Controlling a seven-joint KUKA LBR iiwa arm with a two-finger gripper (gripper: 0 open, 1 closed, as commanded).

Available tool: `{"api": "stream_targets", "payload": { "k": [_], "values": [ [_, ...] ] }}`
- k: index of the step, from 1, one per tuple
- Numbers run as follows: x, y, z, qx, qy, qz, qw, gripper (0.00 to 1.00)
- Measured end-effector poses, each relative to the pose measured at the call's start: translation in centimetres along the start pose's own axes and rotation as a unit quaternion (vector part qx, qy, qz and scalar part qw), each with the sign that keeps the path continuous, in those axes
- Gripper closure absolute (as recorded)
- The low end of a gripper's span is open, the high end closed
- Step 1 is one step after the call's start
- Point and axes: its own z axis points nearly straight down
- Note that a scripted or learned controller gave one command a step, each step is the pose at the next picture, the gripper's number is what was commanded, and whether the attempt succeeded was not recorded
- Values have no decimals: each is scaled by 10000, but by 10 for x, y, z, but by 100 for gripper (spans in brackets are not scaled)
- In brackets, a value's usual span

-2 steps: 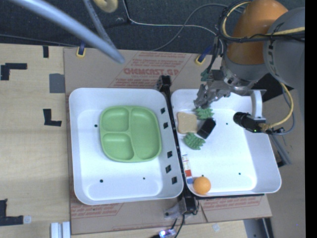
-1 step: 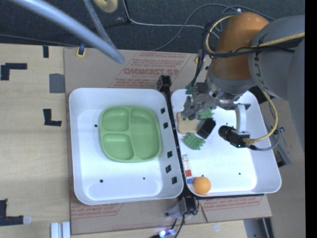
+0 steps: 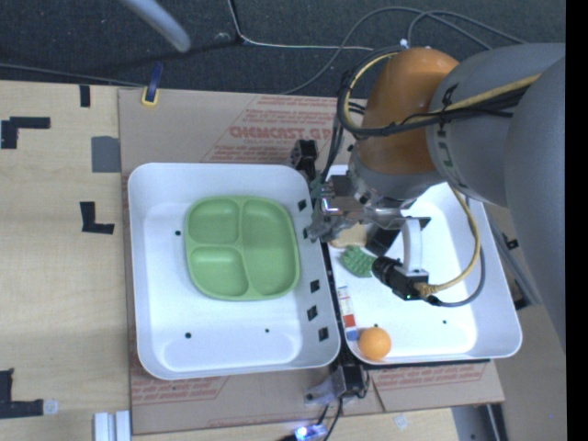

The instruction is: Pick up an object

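Reaching into the right bin (image 3: 478, 338), gripper (image 3: 354, 246) low over a green object (image 3: 357, 263), finger state impossible to tell, orange ball (image 3: 374, 343) near the front, green divided plate (image 3: 243, 248) in the left bin (image 3: 156, 274).

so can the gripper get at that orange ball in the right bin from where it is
Probably yes. The orange ball lies by itself near the front edge of the right bin, with bare floor around it and nothing on top. The gripper hangs farther back over the same bin, above a small green object.
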Motion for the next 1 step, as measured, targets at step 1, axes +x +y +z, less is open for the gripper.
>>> {"api": "stream_targets", "payload": {
  "k": [1],
  "values": [
    [41, -27, -7, -6, 1, -5, 10000, 100]
  ]
}}
